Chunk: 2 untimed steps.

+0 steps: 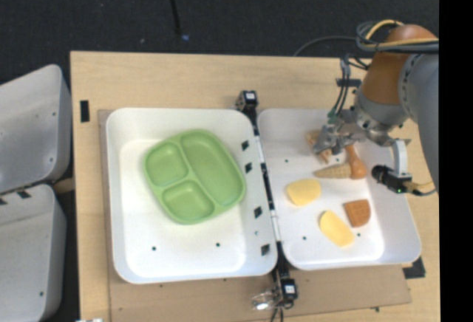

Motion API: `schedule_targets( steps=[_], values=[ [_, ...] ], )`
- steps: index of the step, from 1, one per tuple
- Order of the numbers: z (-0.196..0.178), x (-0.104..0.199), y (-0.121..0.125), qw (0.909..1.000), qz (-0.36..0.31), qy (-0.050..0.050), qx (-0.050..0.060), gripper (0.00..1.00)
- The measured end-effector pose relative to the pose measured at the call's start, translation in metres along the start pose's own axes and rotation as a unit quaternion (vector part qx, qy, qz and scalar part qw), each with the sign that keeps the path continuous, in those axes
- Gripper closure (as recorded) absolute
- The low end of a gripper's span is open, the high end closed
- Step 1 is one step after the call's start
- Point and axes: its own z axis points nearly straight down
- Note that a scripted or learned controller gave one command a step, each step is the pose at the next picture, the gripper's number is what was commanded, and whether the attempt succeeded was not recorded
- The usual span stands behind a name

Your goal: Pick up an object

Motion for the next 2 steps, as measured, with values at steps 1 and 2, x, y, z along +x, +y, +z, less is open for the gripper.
schedule_targets(
  steps=[1, 2],
  values=[
    [-0.044, -0.003, 0.0, 1.0, 0.001, 0.001, 0.0, 1.0],
    [-0.09, -0.001, 0.006, 1.0, -0.003, 0.001, -0.001, 1.0]
  ],
)
